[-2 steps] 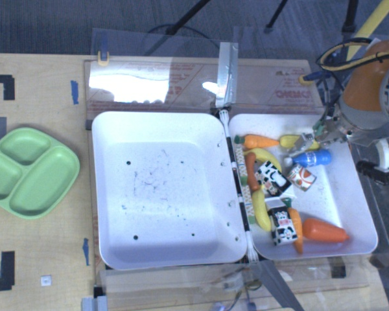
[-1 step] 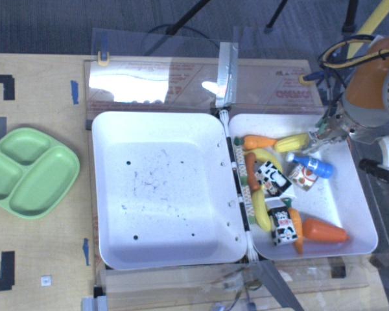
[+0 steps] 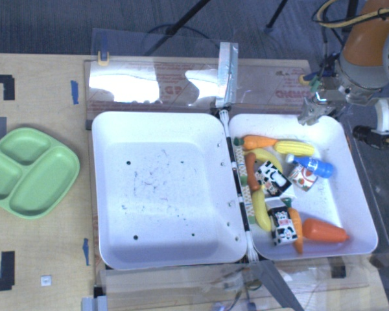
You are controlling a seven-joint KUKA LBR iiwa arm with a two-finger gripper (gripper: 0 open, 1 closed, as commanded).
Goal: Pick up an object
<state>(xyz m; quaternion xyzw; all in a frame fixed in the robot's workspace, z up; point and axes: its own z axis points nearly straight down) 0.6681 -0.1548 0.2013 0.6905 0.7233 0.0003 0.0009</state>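
Plastic toy food is lying in the right bin (image 3: 356, 173), just below and to the left of the gripper (image 3: 309, 113), which is hanging over the bin's upper rim. I cannot tell from this slanted view how the gripper itself is set; nothing is showing inside it.

The nearest piece is the yellow corn cob (image 3: 294, 148), just below the gripper. It is looking light, stiff and smooth, so I judge it can roll or slip; a grasp across its short width, at the middle, seems the safest. Beside it the small bottle with a blue cap (image 3: 309, 172) is lying on its side, touching the corn's lower end; it is round and probably slippery too.

Further from the gripper, toward the divider between the bins, an orange carrot (image 3: 259, 141) is lying at the top, and a banana (image 3: 264, 156) is under it. A black-and-white cow-pattern carton (image 3: 271, 177) is resting on this heap. It is boxy with flat sides, so I think it will give a firm hold. A second cow-pattern carton (image 3: 282, 225) is lying lower, with a long yellow piece (image 3: 260, 210) on its left. The big orange carrot (image 3: 324, 230) is lying farthest down, a little apart; its thick end seems easy to pinch.

The left bin (image 3: 162, 186) is showing its white floor with small marks. Far beyond it, a green divided plate (image 3: 30, 172) is sitting on the wooden bench (image 3: 39, 83).
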